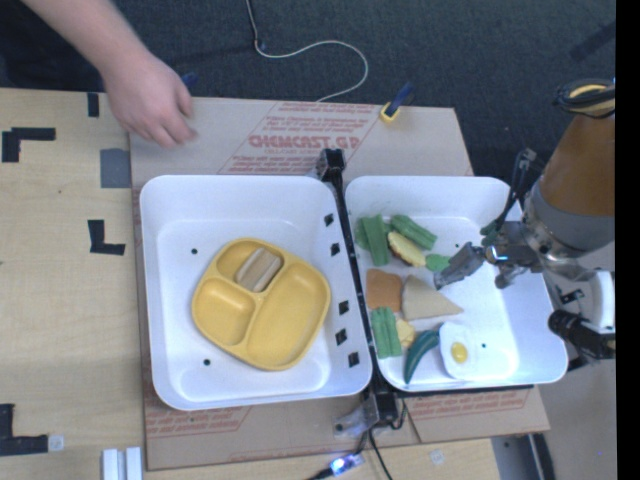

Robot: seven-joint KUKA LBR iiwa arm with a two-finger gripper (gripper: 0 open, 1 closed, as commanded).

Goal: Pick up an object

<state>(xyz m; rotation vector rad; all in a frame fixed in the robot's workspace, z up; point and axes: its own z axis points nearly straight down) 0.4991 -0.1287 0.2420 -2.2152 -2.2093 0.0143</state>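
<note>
The right bin holds several toy foods: green pieces, a yellow-brown piece, a brown slice, a beige wedge, a green pepper and a fried egg. My gripper hangs over the middle of this bin, just right of the beige wedge and above it. Its two dark fingers stand apart, open, with nothing between them. The grey arm comes in from the right.
The left bin carries a yellow divided plate with a tan block in its upper compartment. A person's hand rests on the bench beyond the left bin. A cable loops at the back.
</note>
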